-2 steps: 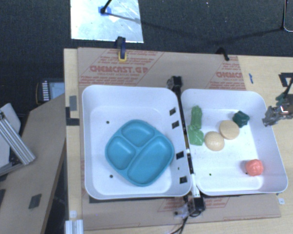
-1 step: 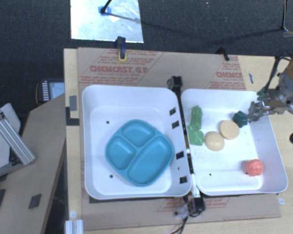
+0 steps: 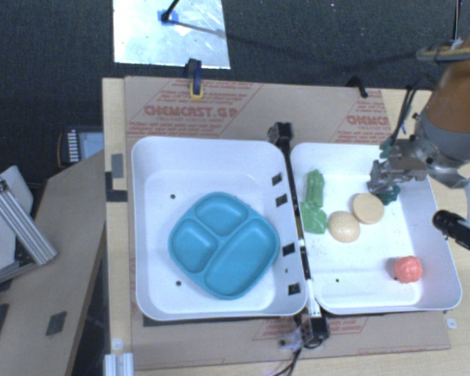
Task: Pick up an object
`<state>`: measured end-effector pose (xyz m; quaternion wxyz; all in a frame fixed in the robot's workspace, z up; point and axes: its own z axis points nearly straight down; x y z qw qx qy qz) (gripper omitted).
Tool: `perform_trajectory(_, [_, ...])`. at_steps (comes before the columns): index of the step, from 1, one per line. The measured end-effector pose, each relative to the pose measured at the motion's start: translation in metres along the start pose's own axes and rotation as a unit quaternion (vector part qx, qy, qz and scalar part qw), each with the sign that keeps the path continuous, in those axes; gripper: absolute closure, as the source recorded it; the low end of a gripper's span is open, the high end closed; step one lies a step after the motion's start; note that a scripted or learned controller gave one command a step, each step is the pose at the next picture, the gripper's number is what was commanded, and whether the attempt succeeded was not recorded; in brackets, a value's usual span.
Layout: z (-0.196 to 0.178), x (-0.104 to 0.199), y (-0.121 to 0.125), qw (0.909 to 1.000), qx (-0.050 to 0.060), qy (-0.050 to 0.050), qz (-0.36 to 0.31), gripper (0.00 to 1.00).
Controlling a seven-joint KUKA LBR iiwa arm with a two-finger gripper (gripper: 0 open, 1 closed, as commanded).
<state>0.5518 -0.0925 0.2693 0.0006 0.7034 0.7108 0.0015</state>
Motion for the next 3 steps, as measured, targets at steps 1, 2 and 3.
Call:
perform_trajectory(1, [-0.001, 0.053, -0.002, 1.0, 0.001, 0.0, 0.0, 1.0])
perform_trajectory(2, [0.007, 0.112, 0.011, 1.0, 0.0, 0.0, 0.0, 1.0])
perform_trajectory(3, [0.017, 0.155, 0.009, 1.0, 0.001, 0.0, 0.001, 1.0])
